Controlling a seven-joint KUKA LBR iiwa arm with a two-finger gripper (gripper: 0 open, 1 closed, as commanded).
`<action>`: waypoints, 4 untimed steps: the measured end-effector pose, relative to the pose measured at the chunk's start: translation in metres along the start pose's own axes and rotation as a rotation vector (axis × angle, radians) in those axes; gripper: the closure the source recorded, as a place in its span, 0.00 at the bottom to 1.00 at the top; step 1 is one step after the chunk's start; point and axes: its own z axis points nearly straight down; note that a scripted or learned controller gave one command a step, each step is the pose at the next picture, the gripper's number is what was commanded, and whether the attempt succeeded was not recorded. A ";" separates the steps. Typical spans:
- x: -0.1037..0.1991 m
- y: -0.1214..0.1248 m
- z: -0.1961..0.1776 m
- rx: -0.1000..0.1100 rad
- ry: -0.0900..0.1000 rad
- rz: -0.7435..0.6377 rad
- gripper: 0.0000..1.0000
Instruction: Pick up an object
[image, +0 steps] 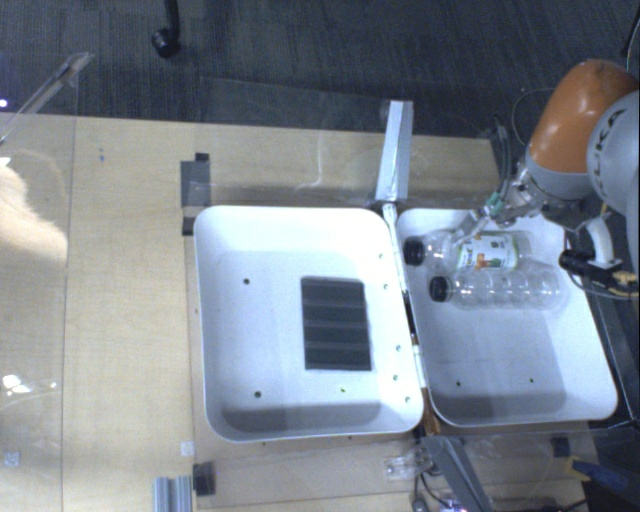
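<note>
Two clear plastic bottles with black caps lie on their sides at the back of the right bin (520, 385). The upper bottle (470, 250) carries a label; the lower bottle (500, 288) lies just in front of it. My gripper (497, 208) hangs over the bin's back edge, right above the upper bottle's right end, under the orange-banded wrist (570, 120). A dark ribbed rectangular pad (336, 322) lies flat in the middle of the left bin (240, 250).
A metal bracket (394, 150) stands upright behind the seam between the bins. A black cable (590, 270) runs along the right bin's right side. Wooden bench surface (110, 330) stretches to the left of the bins.
</note>
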 end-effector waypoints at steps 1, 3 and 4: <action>0.001 -0.001 0.003 0.003 -0.003 -0.073 0.00; 0.050 -0.037 0.019 0.022 0.022 -0.243 0.00; 0.036 -0.039 0.043 0.017 0.021 -0.250 0.00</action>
